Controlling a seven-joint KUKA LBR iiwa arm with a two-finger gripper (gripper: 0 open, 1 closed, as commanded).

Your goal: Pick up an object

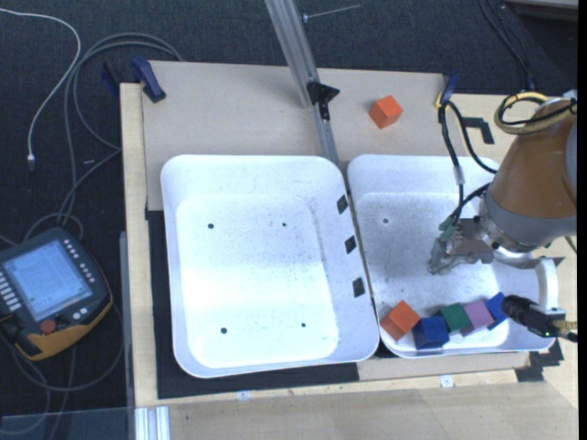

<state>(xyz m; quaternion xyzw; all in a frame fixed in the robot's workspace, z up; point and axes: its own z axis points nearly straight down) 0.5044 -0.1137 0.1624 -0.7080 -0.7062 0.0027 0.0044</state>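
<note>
1. The gripper [447,257] hangs over the right bin [404,191], near mid-floor; whether its fingers are parted or clenched I cannot tell.
2. Candidate blocks crowd the bin's 6 o'clock wall: orange cube [400,319], blue cube [429,334], green cube [454,320], purple cube [478,314].
3. They likely slid there against the rim, making a grasp awkward.
4. Another orange cube [386,111] sits on the bench [229,99] at the bin's 12 o'clock, outside it.

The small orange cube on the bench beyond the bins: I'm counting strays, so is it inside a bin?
No. The small orange cube sits on the tan bench board, outside both bins.
</note>
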